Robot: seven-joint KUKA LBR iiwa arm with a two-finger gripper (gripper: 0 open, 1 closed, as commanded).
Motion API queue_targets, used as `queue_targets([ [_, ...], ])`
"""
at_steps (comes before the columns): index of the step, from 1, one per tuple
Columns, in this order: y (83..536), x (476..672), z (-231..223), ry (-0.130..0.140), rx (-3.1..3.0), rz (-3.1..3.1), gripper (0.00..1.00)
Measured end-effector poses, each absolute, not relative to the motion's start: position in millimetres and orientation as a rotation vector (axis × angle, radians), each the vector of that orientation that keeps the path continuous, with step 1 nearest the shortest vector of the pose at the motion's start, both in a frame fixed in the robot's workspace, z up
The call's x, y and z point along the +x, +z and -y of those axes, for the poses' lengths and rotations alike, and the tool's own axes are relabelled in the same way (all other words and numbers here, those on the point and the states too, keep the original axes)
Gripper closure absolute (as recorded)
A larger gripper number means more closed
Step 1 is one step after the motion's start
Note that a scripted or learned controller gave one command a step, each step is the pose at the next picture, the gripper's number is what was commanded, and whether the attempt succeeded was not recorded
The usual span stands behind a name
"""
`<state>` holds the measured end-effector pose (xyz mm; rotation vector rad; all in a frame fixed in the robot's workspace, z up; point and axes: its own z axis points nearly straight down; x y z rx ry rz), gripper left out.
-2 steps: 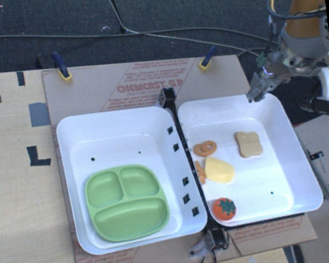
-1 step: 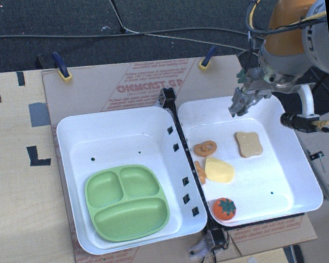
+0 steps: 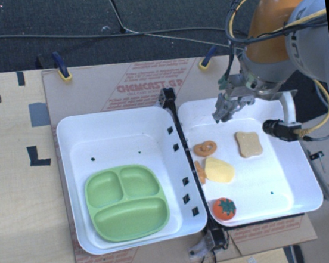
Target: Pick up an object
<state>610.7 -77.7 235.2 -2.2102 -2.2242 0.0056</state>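
Hovering over the far part of the right bin (image 3: 305,196), the gripper (image 3: 226,109) hangs above bare white floor with nothing between its fingers; how wide the jaws stand I cannot tell from this slant. The nearest candidates lie toward its 6 o'clock: a pretzel (image 3: 204,148) at about 7, a bread slice (image 3: 249,144) at about 5, its long axis running roughly 12 to 6. Beyond the pretzel sits a yellow piece (image 3: 219,170), lying 10 to 4, and a tomato (image 3: 224,208) rests near the bin's near wall. The bread lies flat with open floor around it, probably the roomiest pick. A green tray (image 3: 126,202) occupies the left bin (image 3: 69,134).
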Motion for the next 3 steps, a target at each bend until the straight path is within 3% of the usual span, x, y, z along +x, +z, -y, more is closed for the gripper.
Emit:
queue_targets([
  [3,234.9,553.5,-84.1,0.01,-2.209,2.225,1.0],
])
